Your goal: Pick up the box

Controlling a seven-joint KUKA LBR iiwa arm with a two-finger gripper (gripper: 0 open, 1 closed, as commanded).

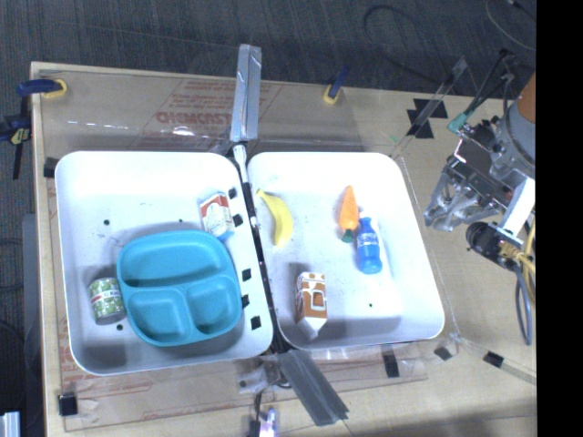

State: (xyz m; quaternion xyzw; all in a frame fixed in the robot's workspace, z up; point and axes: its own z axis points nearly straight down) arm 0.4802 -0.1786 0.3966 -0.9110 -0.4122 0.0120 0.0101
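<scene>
At the far left of the frame the left bin (68, 244) sits on the desk (109, 98). In its lower left corner stands a small can (106, 299) with a green label, just beside the big blue divided plate (178, 285) that takes up the bin's lower middle. Above the plate's upper right corner, against the wall between the bins, is a small red-and-white carton (215, 213).

Across the divider, in the right bin (410, 244), a banana (277, 217) lies near the upper left, close to the dividing wall. Below it, low in the middle of the frame, is the box (311, 299): a small orange-and-white carton with a gabled top, standing up or leaning a little, near the bin's front wall and apart from everything else. Further right are an orange carrot (348, 209) and, touching its lower end, a blue bottle (367, 248).

The box looks like light cardboard, probably hollow, so it should weigh little but may dent or skid if squeezed hard or nudged off-centre. Its flat printed sides are likely smooth. The best hold, I judge, is across the two broad flat faces at mid-height, below the gable, coming down from above; there is free space on both sides for this.

At the right edge of the frame, outside the bins and well apart from the box, the hand (453, 209) hangs over the desk. Whether it is wide or narrow I cannot tell; nothing shows between its tips.
</scene>
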